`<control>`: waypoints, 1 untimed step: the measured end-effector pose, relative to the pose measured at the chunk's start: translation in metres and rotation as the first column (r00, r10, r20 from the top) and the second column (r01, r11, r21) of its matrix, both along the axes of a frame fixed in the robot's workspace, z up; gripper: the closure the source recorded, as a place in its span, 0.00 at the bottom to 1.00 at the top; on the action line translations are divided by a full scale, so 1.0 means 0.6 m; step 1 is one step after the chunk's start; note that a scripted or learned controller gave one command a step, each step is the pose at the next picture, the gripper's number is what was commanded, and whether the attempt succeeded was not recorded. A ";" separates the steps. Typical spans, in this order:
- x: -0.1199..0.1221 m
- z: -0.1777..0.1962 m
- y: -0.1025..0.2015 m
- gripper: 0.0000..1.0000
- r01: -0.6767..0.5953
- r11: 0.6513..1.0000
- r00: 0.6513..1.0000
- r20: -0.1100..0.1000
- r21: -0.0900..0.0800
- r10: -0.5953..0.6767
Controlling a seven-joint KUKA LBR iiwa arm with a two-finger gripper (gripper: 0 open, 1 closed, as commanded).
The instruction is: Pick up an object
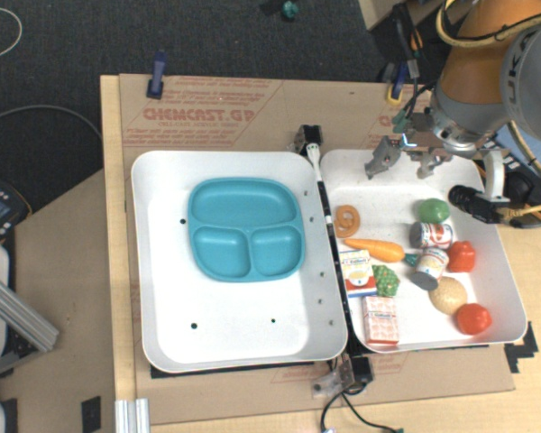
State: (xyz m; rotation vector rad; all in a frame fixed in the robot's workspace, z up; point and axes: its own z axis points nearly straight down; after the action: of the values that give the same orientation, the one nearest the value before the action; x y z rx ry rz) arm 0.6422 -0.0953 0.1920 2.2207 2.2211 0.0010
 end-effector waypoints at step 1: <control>-0.097 0.003 0.104 0.00 -0.005 1.000 1.000 -0.007 0.003 0.005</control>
State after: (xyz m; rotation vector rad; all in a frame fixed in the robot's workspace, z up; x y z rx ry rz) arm 0.5837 -0.0328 0.1937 2.2209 2.2314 -0.0029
